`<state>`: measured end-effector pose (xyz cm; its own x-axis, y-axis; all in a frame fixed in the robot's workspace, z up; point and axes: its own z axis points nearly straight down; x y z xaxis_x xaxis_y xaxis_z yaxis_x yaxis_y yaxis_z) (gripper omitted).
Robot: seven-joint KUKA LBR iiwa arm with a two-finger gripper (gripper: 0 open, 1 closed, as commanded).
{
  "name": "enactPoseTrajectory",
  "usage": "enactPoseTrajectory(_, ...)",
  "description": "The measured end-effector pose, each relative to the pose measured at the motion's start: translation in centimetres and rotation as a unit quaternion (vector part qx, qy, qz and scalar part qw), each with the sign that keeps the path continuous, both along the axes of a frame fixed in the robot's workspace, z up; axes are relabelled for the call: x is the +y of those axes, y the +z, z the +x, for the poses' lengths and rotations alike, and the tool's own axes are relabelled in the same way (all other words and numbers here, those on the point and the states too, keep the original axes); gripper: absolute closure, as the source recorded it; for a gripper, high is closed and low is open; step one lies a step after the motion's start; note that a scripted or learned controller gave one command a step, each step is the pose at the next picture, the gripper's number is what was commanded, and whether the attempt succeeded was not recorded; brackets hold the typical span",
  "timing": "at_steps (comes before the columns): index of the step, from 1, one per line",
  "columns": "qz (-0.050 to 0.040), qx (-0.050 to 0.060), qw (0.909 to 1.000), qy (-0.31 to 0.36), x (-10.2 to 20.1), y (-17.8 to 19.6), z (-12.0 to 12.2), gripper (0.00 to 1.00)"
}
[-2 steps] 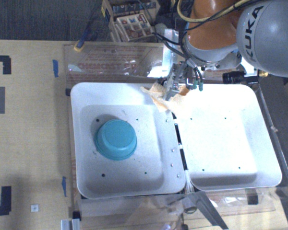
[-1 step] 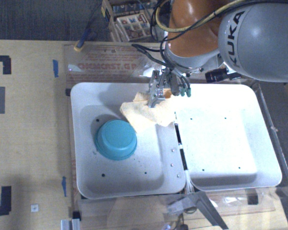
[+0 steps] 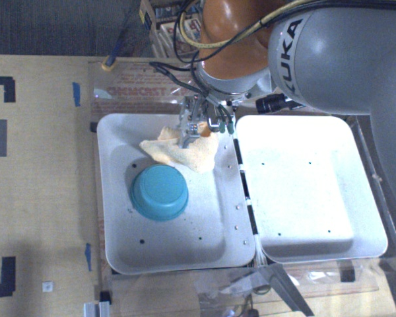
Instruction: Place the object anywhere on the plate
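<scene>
— Where is the cloth [image 3: 185, 152]?
— It lies crumpled in the left bin [image 3: 119, 243], just beyond the blue plate [image 3: 160, 191], close to its far rim.
— And the gripper [image 3: 197, 129]?
— It is right on the cloth's top edge. Whether its fingers are spread or pinching the cloth, nobody can tell.

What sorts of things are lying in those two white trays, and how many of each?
Blue upturned bowl: 1
Pale yellow cloth, under the pincer: 1
Total: 2, both in the left tray.
</scene>
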<state>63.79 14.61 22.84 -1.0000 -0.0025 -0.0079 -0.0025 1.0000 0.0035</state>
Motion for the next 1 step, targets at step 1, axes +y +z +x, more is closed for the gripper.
enactPoseTrajectory(1,0.0001,-0.001,1.0000,0.000,-0.01,0.07,0.02,0.00)
